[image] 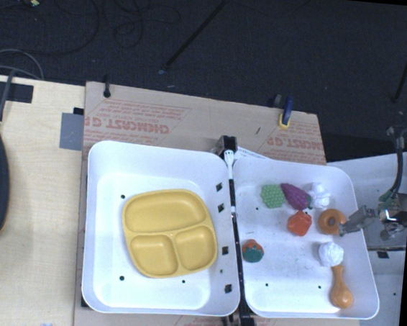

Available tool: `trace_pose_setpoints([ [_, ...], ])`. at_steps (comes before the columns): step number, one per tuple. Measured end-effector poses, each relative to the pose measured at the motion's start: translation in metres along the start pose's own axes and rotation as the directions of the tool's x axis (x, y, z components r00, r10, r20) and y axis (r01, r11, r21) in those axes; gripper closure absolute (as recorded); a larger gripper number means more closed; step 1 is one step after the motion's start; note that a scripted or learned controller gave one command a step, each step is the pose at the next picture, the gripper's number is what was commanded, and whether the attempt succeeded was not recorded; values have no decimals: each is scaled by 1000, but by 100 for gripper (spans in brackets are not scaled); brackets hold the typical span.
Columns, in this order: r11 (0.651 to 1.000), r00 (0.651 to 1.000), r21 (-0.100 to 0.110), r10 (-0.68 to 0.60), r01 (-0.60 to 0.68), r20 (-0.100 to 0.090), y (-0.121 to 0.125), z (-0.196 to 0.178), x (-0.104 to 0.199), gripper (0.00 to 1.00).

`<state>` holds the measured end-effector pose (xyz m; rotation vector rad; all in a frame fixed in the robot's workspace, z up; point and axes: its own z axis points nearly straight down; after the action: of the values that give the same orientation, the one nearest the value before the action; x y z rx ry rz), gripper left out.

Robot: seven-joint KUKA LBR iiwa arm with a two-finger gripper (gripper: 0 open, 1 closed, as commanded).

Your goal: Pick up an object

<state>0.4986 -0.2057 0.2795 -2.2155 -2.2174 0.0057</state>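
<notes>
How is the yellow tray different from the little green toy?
The yellow tray is far bigger than the green toy. The tray lies in the left bin; the green toy sits in the right bin. The tray is smooth, with three compartments; the green toy looks bumpy and rounded. The tray sits alone, while the green toy has a purple toy right beside it. Both rest flat on a bin floor.

Right bin [363, 298] holds small toys: green lump [272, 195], purple piece [295, 196], red piece [299, 224], orange ring [330, 221], white-headed orange-handled toy [336, 275], red-green ball [253, 251].
</notes>
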Motion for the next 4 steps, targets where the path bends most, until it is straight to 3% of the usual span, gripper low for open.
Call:
trace_pose_setpoints([
  [1, 1000, 1000, -18, 0, 0, 9, 0, -179, -9, 0],
  [2, 1000, 1000, 13, -8, 8, -5, -24, -55, 114, 0],
  [3, 1000, 1000, 9, -1, 1, 2, -21, -67, 107, 100],
  [4, 1000, 1000, 0, -6, 6, 1, 14, -57, 173, 100],
])
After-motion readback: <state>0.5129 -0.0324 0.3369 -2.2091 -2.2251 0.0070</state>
